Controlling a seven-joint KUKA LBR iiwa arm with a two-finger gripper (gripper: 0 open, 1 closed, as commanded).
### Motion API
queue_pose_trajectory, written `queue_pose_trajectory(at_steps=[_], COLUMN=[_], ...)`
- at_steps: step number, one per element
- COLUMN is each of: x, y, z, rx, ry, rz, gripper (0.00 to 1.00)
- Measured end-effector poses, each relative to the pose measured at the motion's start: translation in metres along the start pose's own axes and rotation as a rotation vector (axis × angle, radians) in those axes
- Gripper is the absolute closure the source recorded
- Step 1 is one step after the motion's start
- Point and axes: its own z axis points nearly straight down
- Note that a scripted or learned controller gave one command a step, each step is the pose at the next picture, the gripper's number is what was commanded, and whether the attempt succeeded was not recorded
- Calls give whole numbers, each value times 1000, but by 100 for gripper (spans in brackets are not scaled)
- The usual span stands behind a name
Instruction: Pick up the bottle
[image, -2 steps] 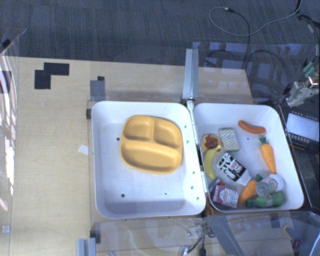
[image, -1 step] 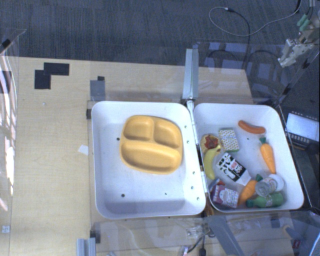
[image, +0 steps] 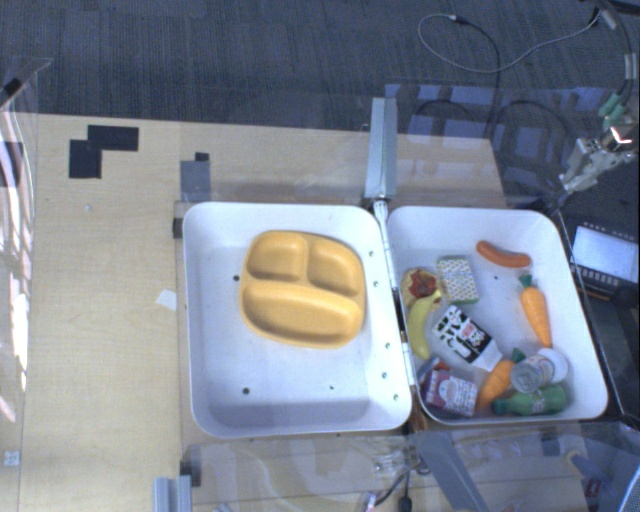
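Two shallow white plastic bins sit side by side on the pale wooden desk (image: 90, 350), meeting along a metal divider. The left bin (image: 205, 330) holds one thing: a yellow plastic plate (image: 303, 288) with three compartments. The right bin (image: 555, 238) is crowded. In it are one orange-red toy sausage (image: 503, 254) near the far wall, two orange toy carrots, a longer one (image: 536, 312) by the right wall and a shorter one (image: 497, 380) towards the front, one yellow banana (image: 418, 330) along the left wall, one red strawberry-like piece (image: 425, 283) above it, one pale green checked square (image: 457, 278), one black-and-white printed carton (image: 465, 336) in the middle, one dark red packet (image: 450, 393) at the front left, and one silver-topped can (image: 534, 373) beside a white round lid (image: 556, 362). The one dark green plastic bottle (image: 530, 403) lies on its side against the front wall of the right bin, just below the can and touching the shorter carrot's end; its outline is dim there, so the cap end is hard to pick out. The end effector (image: 588, 165) hangs well apart from the bottle, beyond the far right corner of the right bin, and how wide or narrow it stands cannot be told. The desk also bears one black L-shaped mark (image: 100, 148) and one small white tag (image: 165, 298). Beyond it lies dark grey carpet (image: 250, 50) with looping cables (image: 470, 45).
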Motion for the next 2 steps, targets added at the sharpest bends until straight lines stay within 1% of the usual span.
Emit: queue_pose_trajectory(at_steps=[1,2], x=[8,-8], y=[78,90], z=[1,1], rx=[1,1], ry=[0,0], rz=[265,522], gripper=[100,100])
